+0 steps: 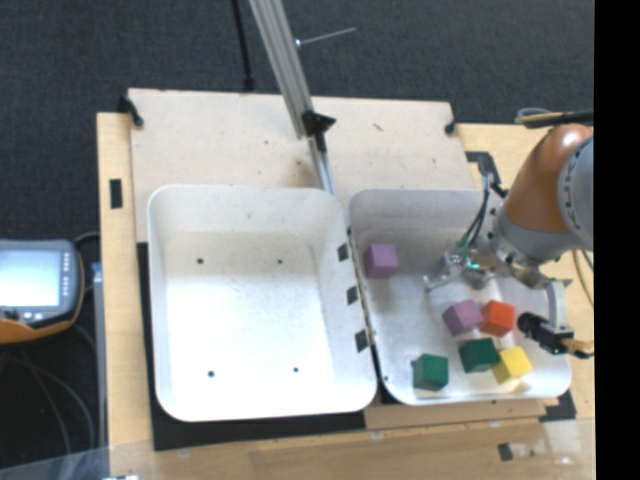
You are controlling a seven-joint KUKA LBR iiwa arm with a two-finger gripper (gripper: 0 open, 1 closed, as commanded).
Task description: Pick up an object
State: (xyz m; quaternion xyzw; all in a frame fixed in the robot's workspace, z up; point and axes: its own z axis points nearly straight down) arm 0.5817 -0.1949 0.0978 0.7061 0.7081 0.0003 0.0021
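Note:
Several small cubes lie in the right bin (pixel 400 208). A purple cube (pixel 381 259) sits alone towards the bin's left side. Clustered at the front right are another purple cube (pixel 462 317), an orange cube (pixel 498 317), two green cubes (pixel 478 354) (pixel 431 371) and a yellow cube (pixel 514 362). My gripper (pixel 458 271) hangs over the right bin, just behind the second purple cube and the orange cube, right of the lone purple cube. No cube shows inside it.
The left bin (pixel 250 298) stands beside the right one, the two sharing a raised rim with black clips (pixel 352 295). A slanted metal post (pixel 285 58) rises behind the bins. A handheld screen (pixel 35 283) sits off the bench's left edge.

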